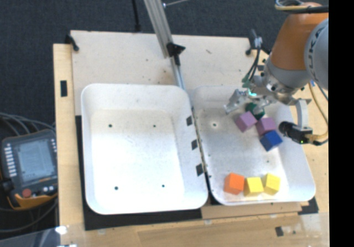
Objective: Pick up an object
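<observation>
My gripper (245,105) hangs over the far part of the right bin (221,146), below the grey arm with its orange band (293,41). It looks open, and I see nothing held between its fingers. A purple block (245,121) lies just under and in front of it. A second purple block (266,125) and a blue block (271,140) sit close to the right of that one. Along the bin's near edge stand an orange block (234,183) and two yellow blocks (254,185) (271,183) in a row.
The left bin (138,146) sits beside the right one, with a raised rim between them. A slanted metal pole (157,13) rises from the bench behind the bins. Cables (301,129) hang by the arm at the right bin's edge.
</observation>
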Controlling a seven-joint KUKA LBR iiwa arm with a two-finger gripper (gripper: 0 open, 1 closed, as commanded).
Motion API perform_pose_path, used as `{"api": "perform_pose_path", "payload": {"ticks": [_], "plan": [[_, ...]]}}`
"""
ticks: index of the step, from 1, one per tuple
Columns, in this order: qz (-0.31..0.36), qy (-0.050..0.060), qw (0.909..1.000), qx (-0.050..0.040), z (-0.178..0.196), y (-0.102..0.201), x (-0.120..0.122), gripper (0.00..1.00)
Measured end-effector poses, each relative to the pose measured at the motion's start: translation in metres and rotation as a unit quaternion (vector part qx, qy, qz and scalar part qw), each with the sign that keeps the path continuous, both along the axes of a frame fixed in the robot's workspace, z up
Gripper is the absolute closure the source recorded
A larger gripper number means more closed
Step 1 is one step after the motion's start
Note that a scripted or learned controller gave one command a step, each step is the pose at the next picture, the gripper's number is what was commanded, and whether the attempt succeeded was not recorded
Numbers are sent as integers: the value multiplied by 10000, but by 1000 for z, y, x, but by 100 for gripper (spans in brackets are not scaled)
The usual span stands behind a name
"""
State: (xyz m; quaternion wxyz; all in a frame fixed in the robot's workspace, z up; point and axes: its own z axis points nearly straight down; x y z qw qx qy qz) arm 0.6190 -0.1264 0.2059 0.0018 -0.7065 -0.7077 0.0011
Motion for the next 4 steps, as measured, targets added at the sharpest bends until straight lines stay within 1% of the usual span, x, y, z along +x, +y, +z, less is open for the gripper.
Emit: {"api": "perform_pose_path", "payload": {"ticks": [1,2,3,4], "plan": [[2,-25,10000,-2,3,0,1,0],[-7,5,10000,-10,-59,3,2,0],[-12,-22,10000,-8,-110,3,3,0],[-40,-52,10000,-7,-97,2,4,100]]}}
